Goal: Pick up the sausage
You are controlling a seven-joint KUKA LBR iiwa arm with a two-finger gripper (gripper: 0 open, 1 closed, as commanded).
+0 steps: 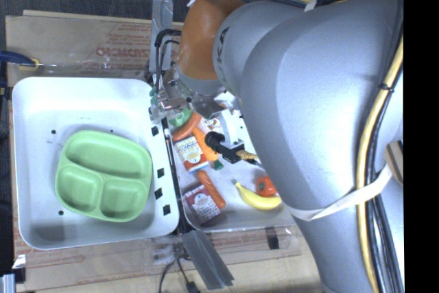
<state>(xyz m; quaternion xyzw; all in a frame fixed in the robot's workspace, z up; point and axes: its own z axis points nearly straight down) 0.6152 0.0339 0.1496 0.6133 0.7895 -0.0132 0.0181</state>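
Two white bins sit on the bench: the left bin [27, 147] holds one green divided plate [103, 175]. The right bin [226, 219] has one sausage [211, 189], lying diagonally from upper left to lower right, beside one banana [257, 198]. The arm hides the jaws [180, 106], so I cannot tell their state.

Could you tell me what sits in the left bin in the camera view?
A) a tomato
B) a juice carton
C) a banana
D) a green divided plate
D: the green divided plate lies alone in the left bin, while the banana and tomato lie in the right bin, beside the arm.
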